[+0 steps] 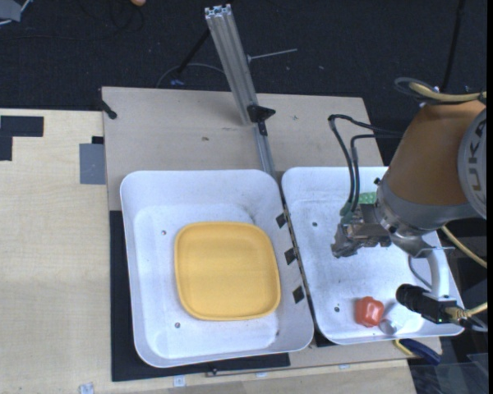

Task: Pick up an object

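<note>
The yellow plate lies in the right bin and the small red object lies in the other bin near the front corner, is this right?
Not quite. The camera view shows the yellow plate in the left bin, not the right one. The small red object lies in the other bin, the right bin, near its front corner.

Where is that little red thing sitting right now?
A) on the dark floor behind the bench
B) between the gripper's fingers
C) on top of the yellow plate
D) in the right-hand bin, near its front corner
D: the red thing lies on the floor of the right-hand bin near its front corner, apart from the gripper and from the yellow plate in the other bin.
</note>
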You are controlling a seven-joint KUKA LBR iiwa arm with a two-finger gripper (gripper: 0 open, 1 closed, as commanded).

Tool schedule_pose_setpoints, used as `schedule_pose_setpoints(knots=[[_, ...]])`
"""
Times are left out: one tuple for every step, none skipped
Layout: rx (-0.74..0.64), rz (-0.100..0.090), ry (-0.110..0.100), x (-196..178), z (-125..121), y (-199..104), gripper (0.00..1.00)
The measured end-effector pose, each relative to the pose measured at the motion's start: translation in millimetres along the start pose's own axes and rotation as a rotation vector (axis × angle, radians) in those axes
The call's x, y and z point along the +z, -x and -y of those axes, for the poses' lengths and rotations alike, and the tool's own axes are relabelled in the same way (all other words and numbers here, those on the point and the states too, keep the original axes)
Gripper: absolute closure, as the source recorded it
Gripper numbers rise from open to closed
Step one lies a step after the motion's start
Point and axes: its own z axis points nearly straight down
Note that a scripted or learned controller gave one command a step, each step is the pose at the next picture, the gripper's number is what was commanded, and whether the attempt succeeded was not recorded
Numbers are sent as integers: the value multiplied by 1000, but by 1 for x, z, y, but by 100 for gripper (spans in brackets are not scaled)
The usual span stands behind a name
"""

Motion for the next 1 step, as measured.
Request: schedule_pose_setpoints(knots=[[0, 0, 1, -7, 3, -49, 100]])
